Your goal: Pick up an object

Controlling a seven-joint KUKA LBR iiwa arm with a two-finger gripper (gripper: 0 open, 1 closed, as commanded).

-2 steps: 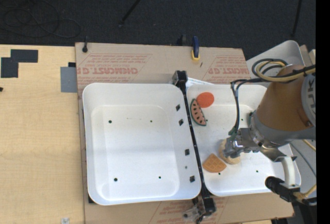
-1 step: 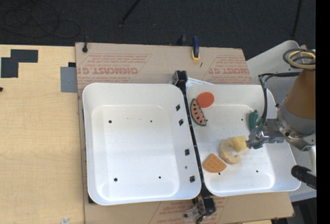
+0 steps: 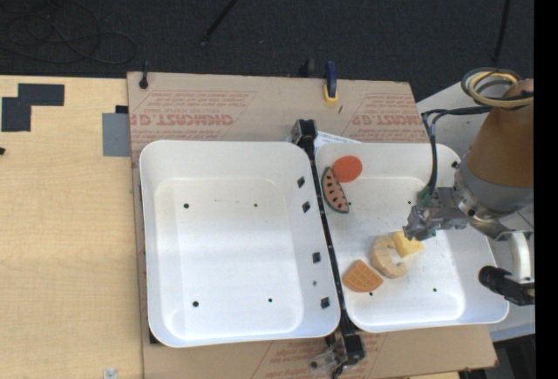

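Looking down from the camera view, the gripper [image 3: 417, 227] hangs over the right bin [image 3: 453, 303], toward its right edge, and I cannot tell how its jaws stand. A yellow block [image 3: 407, 244] lies just below-left of it, touching a pale round toy [image 3: 386, 256] (perhaps a bagel). An orange wedge [image 3: 362, 278] lies nearer the front edge.
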